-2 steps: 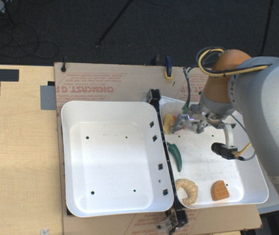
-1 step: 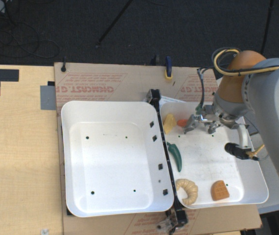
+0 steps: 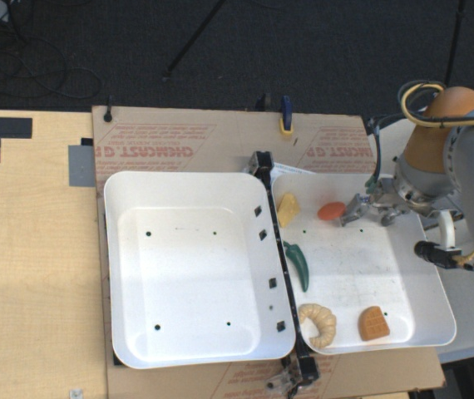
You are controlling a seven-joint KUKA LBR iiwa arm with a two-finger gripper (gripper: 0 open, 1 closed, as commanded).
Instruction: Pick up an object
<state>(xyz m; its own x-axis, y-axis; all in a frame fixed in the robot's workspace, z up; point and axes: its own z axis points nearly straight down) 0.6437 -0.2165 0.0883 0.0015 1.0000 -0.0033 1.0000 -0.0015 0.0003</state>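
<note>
The right bin (image 3: 424,306) holds several small objects: a yellow piece (image 3: 287,209) near its left wall, an orange-red piece (image 3: 331,212) at the back, a green pepper-like piece (image 3: 297,265), a pale croissant-shaped piece (image 3: 318,323) at the front left and an orange-brown block (image 3: 373,323) at the front. My gripper (image 3: 360,210) hangs low over the back of this bin, just right of the orange-red piece, with nothing seen between its fingers.
The left bin (image 3: 120,273) lies beside the right one, with a black clip strip (image 3: 272,248) along their shared edge. A blue clamp (image 3: 286,116) holds the cardboard at the back. The arm's orange band (image 3: 436,131) rises at the right.
</note>
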